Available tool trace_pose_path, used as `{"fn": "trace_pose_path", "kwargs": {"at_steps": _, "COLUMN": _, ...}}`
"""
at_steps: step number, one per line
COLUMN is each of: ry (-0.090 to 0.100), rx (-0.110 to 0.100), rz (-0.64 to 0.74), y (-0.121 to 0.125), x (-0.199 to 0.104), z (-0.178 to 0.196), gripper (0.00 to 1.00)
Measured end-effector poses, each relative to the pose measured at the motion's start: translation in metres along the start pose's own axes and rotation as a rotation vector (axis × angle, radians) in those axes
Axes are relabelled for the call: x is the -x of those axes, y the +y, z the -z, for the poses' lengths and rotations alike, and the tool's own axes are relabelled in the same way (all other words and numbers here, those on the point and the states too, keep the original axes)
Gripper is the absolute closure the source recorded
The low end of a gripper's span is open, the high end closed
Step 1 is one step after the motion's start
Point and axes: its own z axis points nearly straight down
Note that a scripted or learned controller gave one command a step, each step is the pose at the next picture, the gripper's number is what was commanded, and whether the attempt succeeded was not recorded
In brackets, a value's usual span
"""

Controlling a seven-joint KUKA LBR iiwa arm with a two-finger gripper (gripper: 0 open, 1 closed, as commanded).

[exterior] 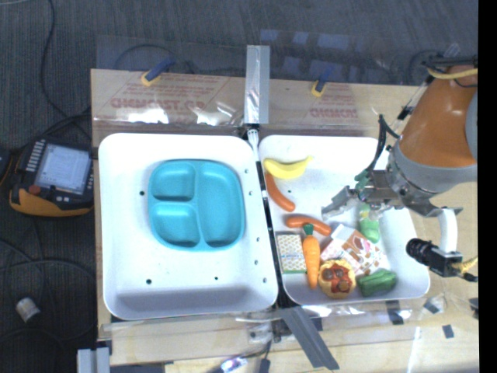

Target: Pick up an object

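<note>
My gripper (359,200) hangs over the right bin (342,150), low above its contents. The fingers stand spread, one dark tip out toward the bin's centre, the other nearer my wrist. Nothing sits between them, so I hold no object.

Candidate objects, placed from my hand:
- Directly beneath and just behind the fingers, a pale green item (370,228), partly hidden by my wrist. Identity uncertain.
- Just below, a printed packet (351,249) lying tilted.
- Beyond the outer fingertip, an orange sausage-like piece (307,224) and a carrot (311,259), touching or nearly so.
- Further out, toward the divider, a red-orange sausage (280,193) and a banana (286,166).
- Low and outward, a red-and-yellow round toy (336,277) beside a green pepper (377,282).
- A waffle-patterned block (290,252) against the divider.

The blue tray (194,203) lies in the left bin (124,286), well away across the divider.

Findings on risk: the objects under my hand are crowded. In my judgement a descent here could land one finger on the packet and the other on the green item, closing on neither. The packet lies flat and may slide out. Rounded pieces could roll aside when nudged. My wrist obscures the nearest target, so alignment cannot be confirmed.
</note>
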Motion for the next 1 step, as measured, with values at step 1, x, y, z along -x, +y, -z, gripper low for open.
{"fn": "trace_pose_path", "kwargs": {"at_steps": 1, "ry": -0.004, "rx": 0.003, "rz": 0.143, "y": 0.0534, "x": -0.0386, "z": 0.0354, "gripper": 0.0}}
